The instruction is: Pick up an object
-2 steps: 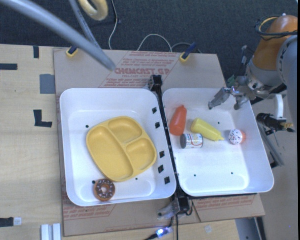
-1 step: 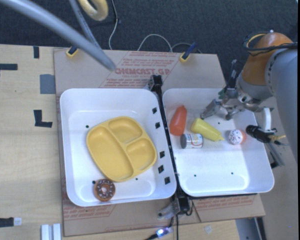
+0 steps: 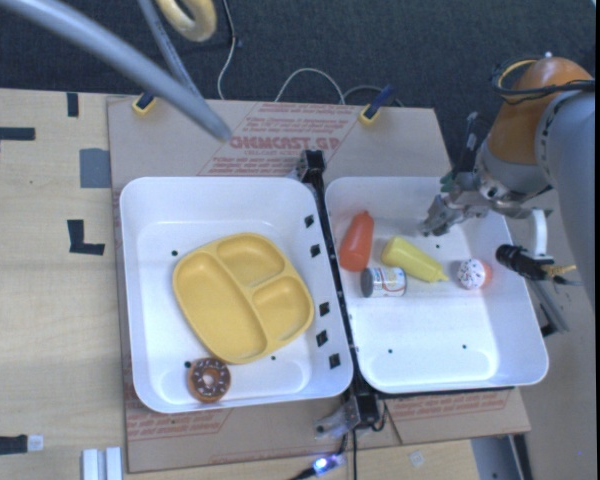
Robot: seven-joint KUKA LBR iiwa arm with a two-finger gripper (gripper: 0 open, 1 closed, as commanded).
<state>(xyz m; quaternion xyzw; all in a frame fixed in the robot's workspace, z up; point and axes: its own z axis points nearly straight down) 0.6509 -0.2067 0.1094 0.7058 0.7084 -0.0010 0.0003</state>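
A yellow divided plate (image 3: pixel 244 294) fills most of the left bin (image 3: pixel 140 268), with a chocolate doughnut (image 3: pixel 209 379) just beyond its rim at 7 o'clock. Across the black divider, the right bin (image 3: pixel 450 363) holds the likely targets in a tight row: an orange bottle (image 3: pixel 356 240), a small metal can (image 3: pixel 385 282) just below it at 5 o'clock, a yellow bottle (image 3: pixel 413 259) touching the can, and a white and orange ball (image 3: pixel 470 274) near the right wall. The gripper (image 3: pixel 442 216) hangs above the yellow bottle's 1 o'clock side; whether its fingers are parted or closed cannot be told at this size.

The crowding is the hazard. A descent slightly off line could nudge the bottle into the can, or set the ball rolling, and smooth rounded plastic may slip free of a two-finger pinch. The bins sit on a cardboard sheet (image 3: pixel 280 143) over a pale wooden bench (image 3: pixel 40 288), with dark carpet (image 3: pixel 380 28) and loose cables (image 3: pixel 310 80) at 12 o'clock.
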